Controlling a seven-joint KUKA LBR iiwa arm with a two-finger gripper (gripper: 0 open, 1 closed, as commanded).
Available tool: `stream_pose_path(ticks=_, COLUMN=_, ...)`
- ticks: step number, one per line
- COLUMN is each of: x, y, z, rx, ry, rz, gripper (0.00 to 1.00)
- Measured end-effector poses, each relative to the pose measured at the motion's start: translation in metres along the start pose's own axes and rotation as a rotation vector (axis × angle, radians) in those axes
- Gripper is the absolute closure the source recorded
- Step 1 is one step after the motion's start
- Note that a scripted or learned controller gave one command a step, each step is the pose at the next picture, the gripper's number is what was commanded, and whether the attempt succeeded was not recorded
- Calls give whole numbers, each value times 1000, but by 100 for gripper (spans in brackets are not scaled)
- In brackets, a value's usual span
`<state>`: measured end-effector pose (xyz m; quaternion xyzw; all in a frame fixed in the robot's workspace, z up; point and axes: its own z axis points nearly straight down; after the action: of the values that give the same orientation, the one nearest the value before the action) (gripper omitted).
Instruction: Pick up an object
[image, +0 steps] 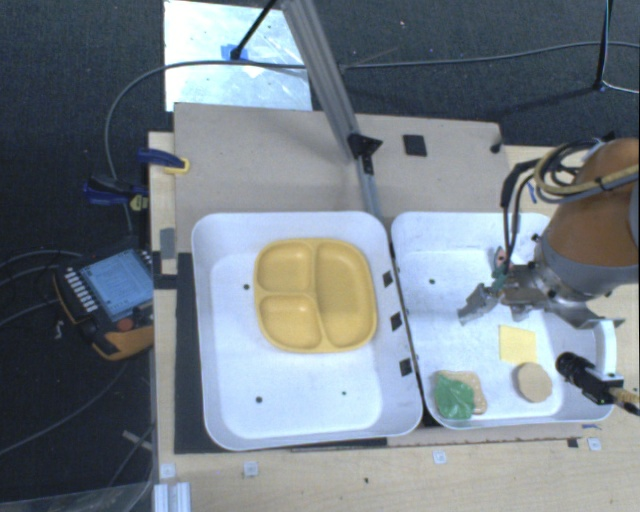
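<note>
Three objects lie in the right bin (440, 245). A flat yellow square slice (517, 344) rests near the bin's middle right. Below it is a round tan disc (533, 382). At the front rim sits a green and tan piece (458, 394). My gripper (473, 308) hangs over the bin's middle, left of the yellow slice and above the green piece, with bare bin floor beneath it. The grey and orange arm (590, 235) reaches in from the right.
The left bin (215, 400) holds a yellow divided plate (315, 295). A grey pole (335, 95) slants across the back to the gap between the bins. A handheld device (110, 290) and cables lie off the bench at left.
</note>
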<state>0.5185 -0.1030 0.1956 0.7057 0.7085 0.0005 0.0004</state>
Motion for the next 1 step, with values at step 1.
stream_pose_path(ticks=1, x=-1, y=1, z=41, rx=3, ry=0, rz=2, gripper=0)
